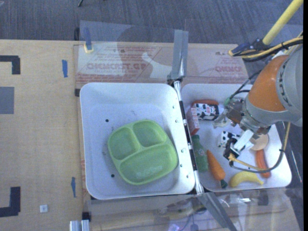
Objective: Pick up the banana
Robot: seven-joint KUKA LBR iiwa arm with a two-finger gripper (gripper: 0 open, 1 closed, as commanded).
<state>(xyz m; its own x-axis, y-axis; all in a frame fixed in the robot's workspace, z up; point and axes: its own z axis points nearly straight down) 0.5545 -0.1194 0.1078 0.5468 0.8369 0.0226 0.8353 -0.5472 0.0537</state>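
The end effector [231, 154] hung over the right bin [284, 177], pointing down and toward the view's left. Its dark fingers could be made out near the bin floor, but how far apart they stood could not be told from this angle, and nothing showed between them. A thin cable looped from the tool out toward the right wall of the bin.

The banana [246, 179] lay just below and slightly right of the end effector in the view, near the bin's front wall, apart from the fingers. An orange carrot [216, 165] lay just left of the end effector, with a dark green object [200, 154] further left against the wall shared by the two bins. To the right of the end effector, a long orange-red item [262, 161] lay close to the banana's tip, and a pale round object [260, 142] sat partly under the wrist. Above the end effector in the view, a small carton with a black-and-white cow pattern [208, 111] lay near the back of the bin, with a red box [193, 121] to its left.

Well to the left of the end effector, the left bin [96, 105] held a green divided plate [142, 151]. Both bins sat on the wooden bench [38, 129].
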